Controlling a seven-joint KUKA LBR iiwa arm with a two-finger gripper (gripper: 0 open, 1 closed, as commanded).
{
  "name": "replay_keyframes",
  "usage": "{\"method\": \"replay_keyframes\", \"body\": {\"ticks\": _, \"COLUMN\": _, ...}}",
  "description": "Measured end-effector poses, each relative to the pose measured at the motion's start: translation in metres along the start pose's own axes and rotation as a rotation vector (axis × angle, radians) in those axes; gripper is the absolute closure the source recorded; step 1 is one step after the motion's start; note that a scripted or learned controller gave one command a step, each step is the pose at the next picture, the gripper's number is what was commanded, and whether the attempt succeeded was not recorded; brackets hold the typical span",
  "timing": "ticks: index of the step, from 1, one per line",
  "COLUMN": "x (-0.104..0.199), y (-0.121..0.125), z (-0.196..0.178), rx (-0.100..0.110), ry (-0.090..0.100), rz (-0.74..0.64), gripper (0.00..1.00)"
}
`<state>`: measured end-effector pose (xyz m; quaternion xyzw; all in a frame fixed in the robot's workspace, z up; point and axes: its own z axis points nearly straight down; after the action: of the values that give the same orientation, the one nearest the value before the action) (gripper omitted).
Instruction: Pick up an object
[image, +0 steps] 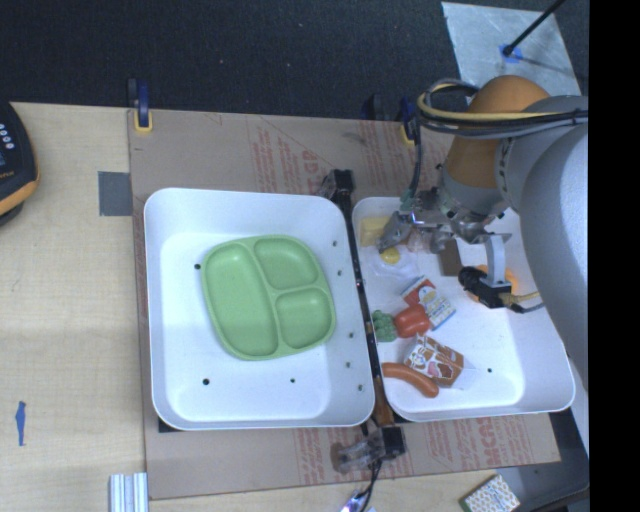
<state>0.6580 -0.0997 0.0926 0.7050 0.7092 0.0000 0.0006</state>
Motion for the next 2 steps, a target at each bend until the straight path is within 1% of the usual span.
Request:
{"method": "replay_keyframes", "body": {"ticks": 1, "x": -0.0008, "y": -0.0011, "z": -0.0109, "rx": 0.004, "ry": -0.001, "rz": -0.004, "gripper": 1.0}}
{"method": "replay_keyframes", "body": {"ticks": 2, "x": -0.0007, "y": -0.0016, "z": -0.0101, "rx": 0.006, "ry": -0.001, "rz": -0.005, "gripper": 0.0}}
